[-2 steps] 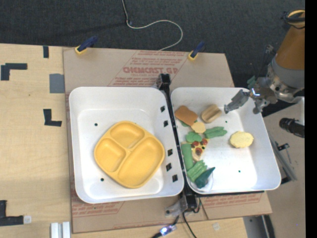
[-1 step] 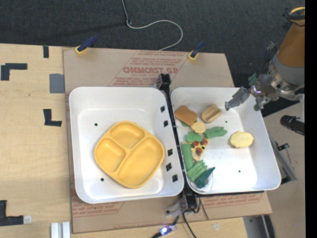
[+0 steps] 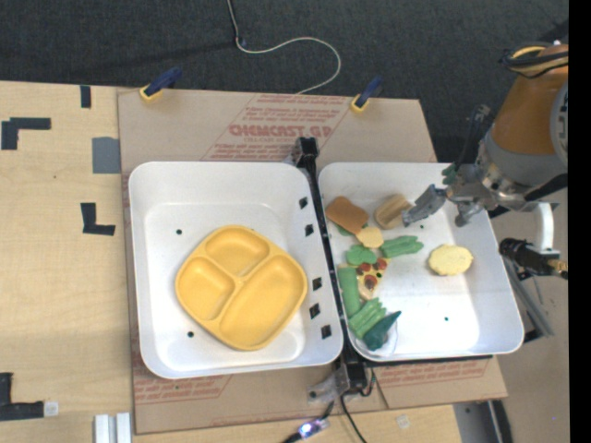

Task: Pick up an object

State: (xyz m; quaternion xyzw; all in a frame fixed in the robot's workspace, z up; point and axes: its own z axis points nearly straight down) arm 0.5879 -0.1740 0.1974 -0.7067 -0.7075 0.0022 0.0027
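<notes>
Hand (image 3: 441, 201), whether spread or pressed together I cannot tell, hovers over the right bin's (image 3: 480, 340) far edge: best drop squarely onto the bun (image 3: 391, 209).

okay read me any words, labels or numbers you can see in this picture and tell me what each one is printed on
"CHEMCAST GP", roughly, in red print that looks mirrored or upside down, on the brown cardboard sheet under the bins; only a tentative reading.
Smaller red print on the same cardboard, above the big word and along its front edge below the right bin: too blurred to read.
No text is readable on the yellow plate, the food items or the arm.
</notes>
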